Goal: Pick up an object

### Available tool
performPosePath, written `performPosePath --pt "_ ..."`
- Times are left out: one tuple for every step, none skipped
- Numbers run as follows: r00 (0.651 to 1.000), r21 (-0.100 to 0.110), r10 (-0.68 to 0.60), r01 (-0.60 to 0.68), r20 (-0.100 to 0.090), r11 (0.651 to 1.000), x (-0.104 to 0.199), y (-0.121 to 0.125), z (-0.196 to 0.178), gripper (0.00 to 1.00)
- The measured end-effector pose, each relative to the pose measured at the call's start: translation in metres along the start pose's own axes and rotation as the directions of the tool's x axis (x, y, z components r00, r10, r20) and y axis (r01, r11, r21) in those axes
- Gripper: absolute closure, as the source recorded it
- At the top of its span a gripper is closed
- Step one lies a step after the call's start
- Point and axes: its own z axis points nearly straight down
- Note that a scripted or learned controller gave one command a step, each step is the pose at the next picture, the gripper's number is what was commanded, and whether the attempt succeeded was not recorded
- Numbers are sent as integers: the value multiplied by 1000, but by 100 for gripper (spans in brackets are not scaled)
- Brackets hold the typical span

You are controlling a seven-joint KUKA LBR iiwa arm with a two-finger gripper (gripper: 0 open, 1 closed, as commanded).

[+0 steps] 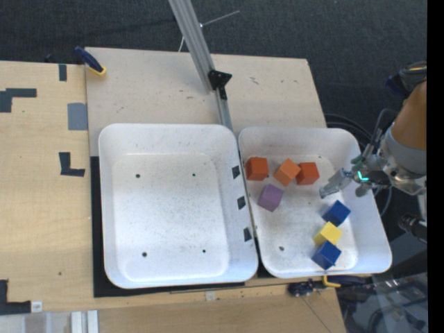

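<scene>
Hovering over right bin (361, 144): claw (338, 184), fingers' spread unclear, nothing seen held. Bin contents: three orange cubes (287, 171), purple cube (270, 198), two blue cubes (336, 212), yellow cube (329, 234).

**Colours on the bench**

Both bins were white: the left bin (170, 207) was peppered with fine dark specks and four black dots, and the right bin (295, 248) was speckled too. In it lay three orange cubes (286, 171), a purple cube (270, 198), two blue cubes (336, 212) and a yellow cube (329, 233). The bench (41, 151) was pale wood with grey and dark tape marks. The gripper (341, 183) was grey with a small green light.
</scene>
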Motion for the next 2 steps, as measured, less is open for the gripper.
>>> performPosePath --pt "1000 -3 -1 1 1 1000 0 1 -2 0" --pt "1000 3 0 0 0 1000 0 0 63 0"
